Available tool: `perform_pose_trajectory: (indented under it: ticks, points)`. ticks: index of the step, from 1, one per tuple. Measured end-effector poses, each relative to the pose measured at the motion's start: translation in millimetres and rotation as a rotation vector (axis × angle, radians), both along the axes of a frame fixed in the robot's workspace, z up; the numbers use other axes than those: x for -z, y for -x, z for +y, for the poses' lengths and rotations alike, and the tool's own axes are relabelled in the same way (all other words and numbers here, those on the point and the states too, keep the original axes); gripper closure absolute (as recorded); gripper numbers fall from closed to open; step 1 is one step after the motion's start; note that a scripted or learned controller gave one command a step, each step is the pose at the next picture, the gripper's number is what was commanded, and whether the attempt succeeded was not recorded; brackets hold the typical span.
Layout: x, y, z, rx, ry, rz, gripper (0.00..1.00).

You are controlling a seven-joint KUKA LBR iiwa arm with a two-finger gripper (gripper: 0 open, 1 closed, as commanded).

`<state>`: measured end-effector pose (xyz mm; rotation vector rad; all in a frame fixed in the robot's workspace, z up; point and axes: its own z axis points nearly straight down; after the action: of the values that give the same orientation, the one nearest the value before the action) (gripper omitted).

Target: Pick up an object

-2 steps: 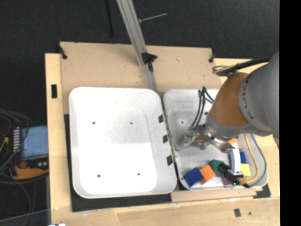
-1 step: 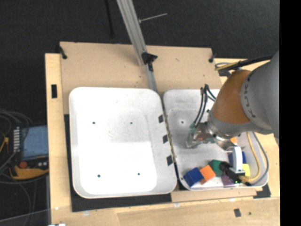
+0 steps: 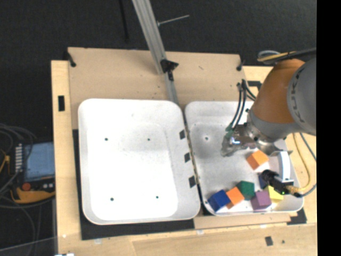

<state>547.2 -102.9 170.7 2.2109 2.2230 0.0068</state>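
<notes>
My gripper [image 3: 229, 145] hangs over the middle of the right bin [image 3: 208, 116], above bare white floor, with nothing visible between its fingers. An orange block [image 3: 258, 159] lies just right of it, close under the wrist. Along the bin's front edge sit a blue block [image 3: 218, 200], a second orange block [image 3: 235, 196], a green block [image 3: 246, 188], a purple block [image 3: 261, 199] and a yellow block [image 3: 275, 194], partly hidden.
The left bin [image 3: 130, 159] lies beside the right one, with small black clips along the shared edge. A slanted metal rail [image 3: 152, 31] rises from the back of the bench. A blue device and cables [image 3: 34, 167] rest off the bench at far left.
</notes>
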Motion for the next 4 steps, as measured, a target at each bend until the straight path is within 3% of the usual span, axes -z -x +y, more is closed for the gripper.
perform_pose_trajectory:
  ticks: [2,4]
  points:
    - [-113.5,3.9,-3.5,0.001,0.0,0.001,1.0]
    - [-104.6,-50.8,71.7,0.0,0.0,0.004,1.0]
